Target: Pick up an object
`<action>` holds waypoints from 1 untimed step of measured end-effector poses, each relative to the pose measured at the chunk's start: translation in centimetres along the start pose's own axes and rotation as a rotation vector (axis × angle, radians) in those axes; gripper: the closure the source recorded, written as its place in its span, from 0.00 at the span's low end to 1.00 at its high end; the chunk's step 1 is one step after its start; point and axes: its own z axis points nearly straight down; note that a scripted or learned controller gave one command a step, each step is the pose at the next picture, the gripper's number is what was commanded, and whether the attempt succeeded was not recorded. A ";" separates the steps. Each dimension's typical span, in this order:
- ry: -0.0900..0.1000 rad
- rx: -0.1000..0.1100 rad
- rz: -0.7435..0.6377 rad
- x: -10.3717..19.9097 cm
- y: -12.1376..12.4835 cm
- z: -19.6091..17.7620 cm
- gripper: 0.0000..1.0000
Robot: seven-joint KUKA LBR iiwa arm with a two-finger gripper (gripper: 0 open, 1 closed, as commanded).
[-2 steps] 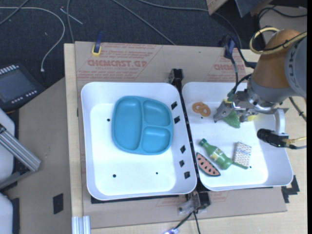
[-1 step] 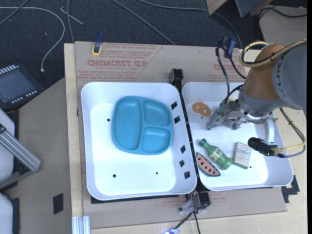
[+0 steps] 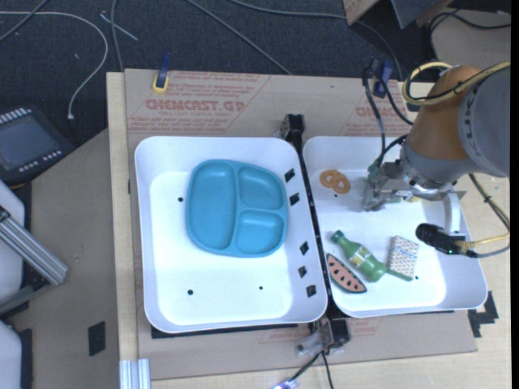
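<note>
A dark carpeted floor strewn with cables surrounds a desk point(image 3: 130, 217) topped with brown cardboard, on which two shallow white bins sit side by side. The left bin point(image 3: 162, 298) holds a blue divided plate point(image 3: 237, 207); the right bin point(image 3: 462, 286) holds the small items and is the landmark here. The grey-and-orange arm point(image 3: 446, 132) reaches down over the right bin's upper half, its claw point(image 3: 375, 197) hovering low near the bin's floor. Nothing is seen between the fingers, and whether they stand apart or together cannot be told from this slanted view.

A pretzel-shaped piece point(image 3: 334, 181) lies in the right bin's upper left, just beside the claw on the side toward the divider, and looks the likeliest target. A green bottle point(image 3: 358, 256) lies tilted in the bin's lower middle, with a watermelon slice point(image 3: 344, 272) close against it by the lower left rim, and a speckled sponge-like block point(image 3: 403, 255) rests toward the lower right. These three sit well below the claw in the bin.

To do the pick well, the claw probably needs to shift slightly toward the divider until it is centred over the pretzel, descend with fingers straddling its narrow width, and close before lifting. The piece lies flat and thin, so a shallow descent would likely miss it.
</note>
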 end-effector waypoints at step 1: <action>-0.002 -0.003 -0.001 0.0 0.0 -4.3 1.00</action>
